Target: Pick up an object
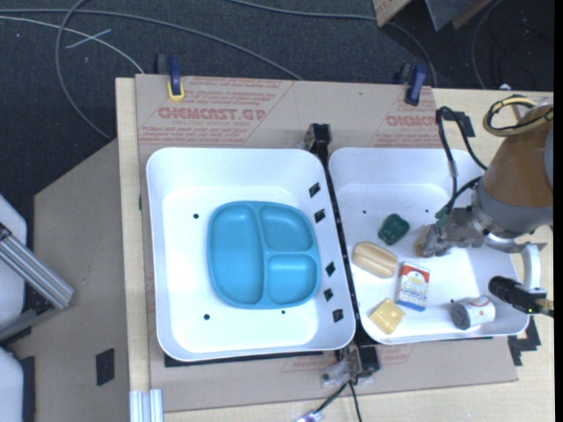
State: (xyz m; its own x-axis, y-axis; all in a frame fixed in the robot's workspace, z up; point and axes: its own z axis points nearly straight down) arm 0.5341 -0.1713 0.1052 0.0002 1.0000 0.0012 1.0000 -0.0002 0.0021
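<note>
The right bin holds several small objects. A dark green lump lies near its middle, with a tan bread-like roll just below and left of it. A small red and white box and a yellow block sit toward the front. A grey and white cylinder lies at the front right. My gripper hangs low over the bin floor, just right of the green lump and above the box. The arm's wrist covers its tip.
The left bin holds a blue divided plate. A black divider with clips runs between the bins. Cables loop over the right bin's back corner, beside the arm. A black part juts over the right rim.
</note>
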